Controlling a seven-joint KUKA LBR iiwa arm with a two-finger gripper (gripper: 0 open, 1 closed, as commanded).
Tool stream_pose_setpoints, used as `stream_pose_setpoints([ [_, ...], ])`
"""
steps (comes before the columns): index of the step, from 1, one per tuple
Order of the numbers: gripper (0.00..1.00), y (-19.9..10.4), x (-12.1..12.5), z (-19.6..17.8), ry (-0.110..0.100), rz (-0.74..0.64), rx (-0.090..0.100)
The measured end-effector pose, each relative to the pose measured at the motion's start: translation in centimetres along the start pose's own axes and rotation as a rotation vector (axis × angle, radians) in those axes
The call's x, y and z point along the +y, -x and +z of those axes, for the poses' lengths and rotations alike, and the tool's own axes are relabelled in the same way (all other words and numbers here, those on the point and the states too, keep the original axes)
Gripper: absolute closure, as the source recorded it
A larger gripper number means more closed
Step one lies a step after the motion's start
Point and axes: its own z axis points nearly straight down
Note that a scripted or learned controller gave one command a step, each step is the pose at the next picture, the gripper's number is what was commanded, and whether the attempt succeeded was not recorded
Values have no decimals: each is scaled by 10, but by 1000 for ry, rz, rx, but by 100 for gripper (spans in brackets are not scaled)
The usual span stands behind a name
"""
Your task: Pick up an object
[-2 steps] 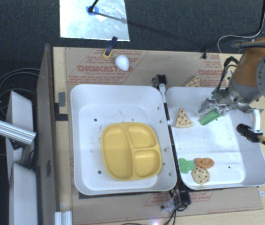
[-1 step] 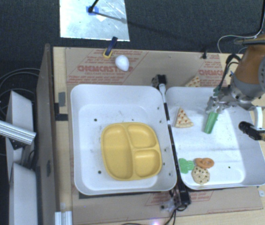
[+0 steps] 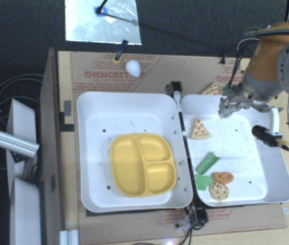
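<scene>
Orange-crusted, the pizza slice (image 3: 200, 129) lay in the right bin (image 3: 267, 188), down-left of the gripper (image 3: 227, 109), its tip pointing up-frame, with the gripper's state impossible to tell.

My arm (image 3: 282, 60) reads grey with a broad orange band, thin cables looping around its metallic wrist.

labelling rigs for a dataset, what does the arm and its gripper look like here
The arm is grey and rounded, with an orange band above the wrist. Thin cables loop beside it. The gripper is a small grey metal piece at its end.
</scene>
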Motion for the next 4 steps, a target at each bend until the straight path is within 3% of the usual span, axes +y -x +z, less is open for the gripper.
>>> stream_pose_setpoints([
  [1, 0, 3, 0, 3, -2, 4, -1],
  [2, 0, -36, 14, 52, -3, 1, 0],
  [3, 0, -33, 34, 76, -1, 2, -1],
  [4, 0, -1, 11, 75, -4, 9, -2],
])
